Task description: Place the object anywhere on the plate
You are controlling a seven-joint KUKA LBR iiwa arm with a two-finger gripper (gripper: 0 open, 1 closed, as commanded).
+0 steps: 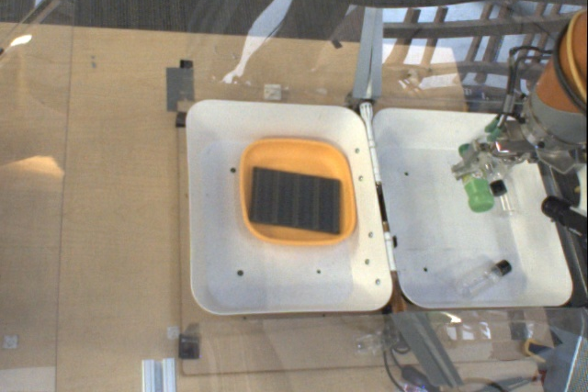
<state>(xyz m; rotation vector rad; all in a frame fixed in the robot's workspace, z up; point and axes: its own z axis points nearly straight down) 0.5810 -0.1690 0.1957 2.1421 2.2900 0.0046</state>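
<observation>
Gripper (478, 162): we are finding it over the right bin (432, 271), clamping a green object (479, 195).
Plate (296, 156): we are seeing it, orange, sitting in the left bin (220, 271), carrying a dark ridged block (296, 199).

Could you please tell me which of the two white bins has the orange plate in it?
The left bin holds the orange plate; the right bin holds the small bottles.

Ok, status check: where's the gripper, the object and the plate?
Gripper over right bin, at green object; grasp unconfirmed. Orange plate in left bin. Clear vial lies loose nearby.
</observation>
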